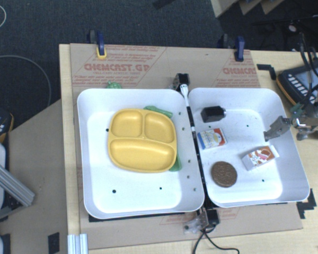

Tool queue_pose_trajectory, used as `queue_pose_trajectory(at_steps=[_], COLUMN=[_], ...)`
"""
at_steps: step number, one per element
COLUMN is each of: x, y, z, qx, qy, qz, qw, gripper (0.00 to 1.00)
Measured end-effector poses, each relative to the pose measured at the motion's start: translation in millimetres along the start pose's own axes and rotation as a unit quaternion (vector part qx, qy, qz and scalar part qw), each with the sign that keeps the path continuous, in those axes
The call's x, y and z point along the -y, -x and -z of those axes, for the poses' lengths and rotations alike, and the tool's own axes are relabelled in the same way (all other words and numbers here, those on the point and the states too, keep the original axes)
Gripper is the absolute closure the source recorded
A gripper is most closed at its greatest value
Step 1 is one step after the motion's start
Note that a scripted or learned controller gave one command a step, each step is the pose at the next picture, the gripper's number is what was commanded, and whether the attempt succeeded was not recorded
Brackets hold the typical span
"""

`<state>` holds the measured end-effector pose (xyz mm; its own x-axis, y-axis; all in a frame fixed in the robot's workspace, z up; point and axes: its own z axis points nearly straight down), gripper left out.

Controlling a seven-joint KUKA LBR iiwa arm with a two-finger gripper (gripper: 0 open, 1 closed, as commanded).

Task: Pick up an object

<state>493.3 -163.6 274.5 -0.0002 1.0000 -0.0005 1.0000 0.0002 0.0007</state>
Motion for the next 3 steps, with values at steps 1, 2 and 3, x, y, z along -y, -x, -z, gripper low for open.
queue_pose_trajectory(at_steps=[1, 2, 3], x=[12.2, 6.4, 6.5], y=[-45.1, -109.1, -106.5], z=[124.9, 254.0, 258.2], qx=[0.001, 0.0, 0.0], qy=[0.008, 0.008, 0.003], qz=[0.002, 0.003, 0.001], qw=[1.0, 1.0, 1.0], gripper=[0.0, 0.0, 1.0])
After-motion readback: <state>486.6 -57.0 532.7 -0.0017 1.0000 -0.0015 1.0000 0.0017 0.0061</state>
